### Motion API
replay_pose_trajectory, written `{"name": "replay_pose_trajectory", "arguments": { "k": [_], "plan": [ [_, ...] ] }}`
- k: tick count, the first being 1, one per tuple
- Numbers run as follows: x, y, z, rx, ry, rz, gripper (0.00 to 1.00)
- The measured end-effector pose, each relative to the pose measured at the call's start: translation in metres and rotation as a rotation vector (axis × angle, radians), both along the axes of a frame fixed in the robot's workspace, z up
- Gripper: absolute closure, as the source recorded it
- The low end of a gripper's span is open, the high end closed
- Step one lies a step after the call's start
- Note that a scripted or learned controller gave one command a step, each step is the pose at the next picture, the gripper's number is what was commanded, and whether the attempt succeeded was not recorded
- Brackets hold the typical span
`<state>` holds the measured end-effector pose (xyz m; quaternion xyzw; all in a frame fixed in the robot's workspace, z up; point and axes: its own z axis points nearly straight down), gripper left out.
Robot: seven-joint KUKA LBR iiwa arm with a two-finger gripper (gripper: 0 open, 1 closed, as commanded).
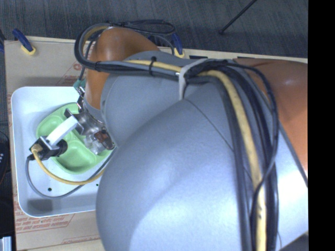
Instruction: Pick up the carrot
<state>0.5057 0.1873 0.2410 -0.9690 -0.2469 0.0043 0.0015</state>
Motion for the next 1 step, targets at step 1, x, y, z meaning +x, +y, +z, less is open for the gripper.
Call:
{"name": "replay_pose_trajectory", "arguments": {
  "k": [1],
  "plan": [
    [0.0219,-0.0491,-0.0651,-0.003,-0.002,-0.293,1.00]
  ]
}}
